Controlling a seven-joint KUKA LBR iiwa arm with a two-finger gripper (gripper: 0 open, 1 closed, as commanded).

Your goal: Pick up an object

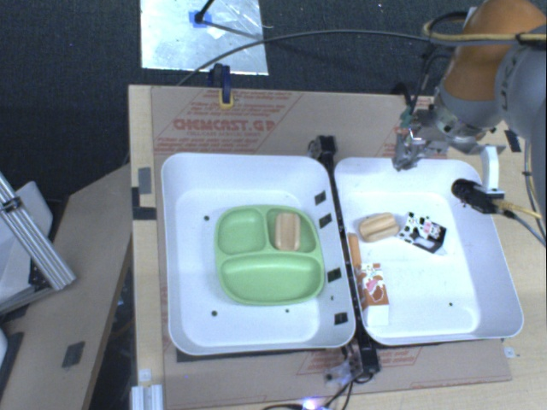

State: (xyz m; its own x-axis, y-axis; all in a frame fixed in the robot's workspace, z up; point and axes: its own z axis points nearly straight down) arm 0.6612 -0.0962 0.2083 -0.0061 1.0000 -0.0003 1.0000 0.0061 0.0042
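Note:
In the right bin (479,314) lie a tan bread roll (378,226), a black and white patterned item (424,231), a thin orange stick (353,248) along the left wall, and a brown and white packet (373,289) near the front. My gripper (405,157) hangs over the bin's far left corner, well behind the roll and apart from every object. Nothing shows beneath it.
The left bin (188,314) holds a green divided plate (269,282) with a tan bun-like piece (287,231) in its upper right compartment. A black clip row (333,229) runs along the seam between the bins. The arm comes in from the upper right.

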